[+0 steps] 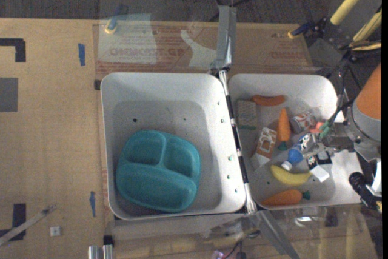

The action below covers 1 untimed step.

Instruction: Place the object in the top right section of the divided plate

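A teal divided plate [159, 170] lies in the left bin [115, 106], toward its front. Its top right section [180, 156] holds nothing. The right bin [327, 89] holds several toy foods: a yellow banana [290, 176], an orange carrot [284, 124], a second carrot [284, 197] at the front and a sausage [268, 100] at the back. My gripper [317, 145] hangs low over the right side of the right bin, among small items next to a blue-capped bottle [293, 157]. Nothing can be made out in its grasp.
A grey ridged block [246, 111] and a brown-and-white packet [265, 141] lie at the right bin's left side. A metal divider [225, 45] runs between the bins. The arm's orange band [371, 100] is at the right edge.
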Available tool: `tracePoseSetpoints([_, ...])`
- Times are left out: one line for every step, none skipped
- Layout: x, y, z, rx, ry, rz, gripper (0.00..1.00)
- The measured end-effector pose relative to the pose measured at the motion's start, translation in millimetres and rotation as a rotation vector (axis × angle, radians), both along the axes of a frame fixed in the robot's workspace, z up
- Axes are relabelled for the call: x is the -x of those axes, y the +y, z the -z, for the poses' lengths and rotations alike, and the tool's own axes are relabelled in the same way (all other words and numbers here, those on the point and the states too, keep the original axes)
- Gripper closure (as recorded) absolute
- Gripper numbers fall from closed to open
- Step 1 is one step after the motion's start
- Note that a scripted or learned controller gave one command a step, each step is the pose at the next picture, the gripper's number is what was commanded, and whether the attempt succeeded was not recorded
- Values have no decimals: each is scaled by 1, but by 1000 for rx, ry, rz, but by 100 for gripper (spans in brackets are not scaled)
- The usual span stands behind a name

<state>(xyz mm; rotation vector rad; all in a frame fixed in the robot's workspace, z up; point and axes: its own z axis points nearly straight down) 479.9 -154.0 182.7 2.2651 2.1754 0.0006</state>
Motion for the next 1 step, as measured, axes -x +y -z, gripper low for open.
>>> tracePoseSetpoints([0,-1,-9,1,-2,1,100])
